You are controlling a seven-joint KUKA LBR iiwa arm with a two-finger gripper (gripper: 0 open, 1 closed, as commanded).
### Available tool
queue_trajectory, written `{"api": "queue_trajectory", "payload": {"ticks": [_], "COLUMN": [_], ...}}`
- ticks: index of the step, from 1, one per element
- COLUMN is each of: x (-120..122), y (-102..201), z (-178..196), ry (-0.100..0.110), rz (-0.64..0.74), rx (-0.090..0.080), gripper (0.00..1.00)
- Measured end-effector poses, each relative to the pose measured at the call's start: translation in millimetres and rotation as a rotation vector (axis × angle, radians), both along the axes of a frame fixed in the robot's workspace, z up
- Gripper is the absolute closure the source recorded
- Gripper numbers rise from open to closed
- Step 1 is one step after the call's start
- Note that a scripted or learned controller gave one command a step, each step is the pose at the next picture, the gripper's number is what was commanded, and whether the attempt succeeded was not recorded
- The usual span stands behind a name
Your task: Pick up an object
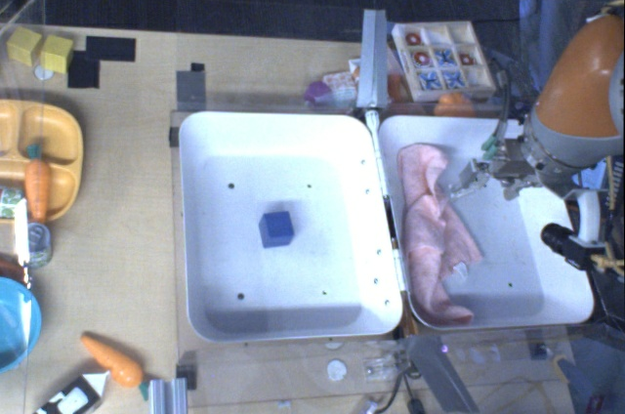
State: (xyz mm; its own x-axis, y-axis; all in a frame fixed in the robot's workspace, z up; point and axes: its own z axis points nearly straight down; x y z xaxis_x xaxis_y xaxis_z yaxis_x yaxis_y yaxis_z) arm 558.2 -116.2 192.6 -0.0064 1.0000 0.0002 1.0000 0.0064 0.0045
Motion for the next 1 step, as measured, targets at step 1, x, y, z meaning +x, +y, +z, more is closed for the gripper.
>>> {"api": "queue_trajectory", "payload": {"ticks": [1], "x": [35.2], "y": [24.6], "z": [-102.3], "ry": [-0.012], "rz": [-0.005], "rx": [-0.001], "gripper": [0.00]}}
